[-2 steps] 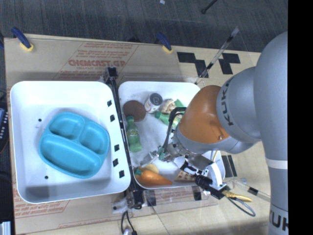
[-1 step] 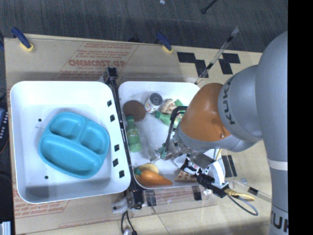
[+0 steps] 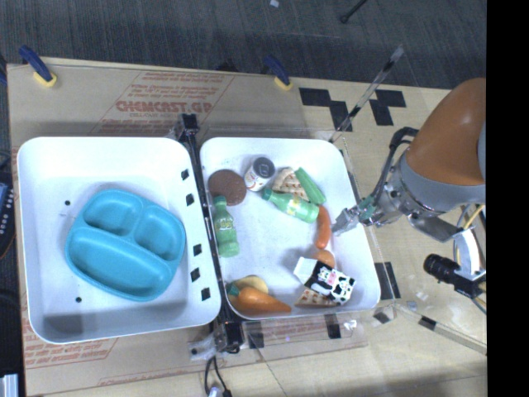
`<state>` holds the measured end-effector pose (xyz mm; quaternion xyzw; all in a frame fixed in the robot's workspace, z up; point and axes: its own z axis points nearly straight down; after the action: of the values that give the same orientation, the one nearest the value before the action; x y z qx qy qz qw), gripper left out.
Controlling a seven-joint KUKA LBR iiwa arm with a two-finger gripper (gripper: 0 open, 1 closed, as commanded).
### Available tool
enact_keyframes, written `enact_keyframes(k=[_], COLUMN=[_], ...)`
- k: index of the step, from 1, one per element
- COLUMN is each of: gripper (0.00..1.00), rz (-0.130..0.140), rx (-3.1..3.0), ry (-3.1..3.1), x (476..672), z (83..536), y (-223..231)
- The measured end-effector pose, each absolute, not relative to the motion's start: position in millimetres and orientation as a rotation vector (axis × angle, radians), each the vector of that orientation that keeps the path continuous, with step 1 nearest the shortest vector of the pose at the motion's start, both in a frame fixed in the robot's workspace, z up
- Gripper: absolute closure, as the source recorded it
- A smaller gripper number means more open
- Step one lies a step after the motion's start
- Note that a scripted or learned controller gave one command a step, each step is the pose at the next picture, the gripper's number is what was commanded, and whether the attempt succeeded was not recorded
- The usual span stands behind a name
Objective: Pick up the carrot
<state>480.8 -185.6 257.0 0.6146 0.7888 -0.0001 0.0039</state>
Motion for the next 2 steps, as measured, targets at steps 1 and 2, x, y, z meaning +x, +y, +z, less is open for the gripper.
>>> enact_keyframes(k=[1,2], gripper=[0.0,0.0], rz=[-0.003,-0.007], rx=[1.928,1.809], ry=[2.482,2.583], x=[479.7,475.2], z=[253,160], y=[-183,-127])
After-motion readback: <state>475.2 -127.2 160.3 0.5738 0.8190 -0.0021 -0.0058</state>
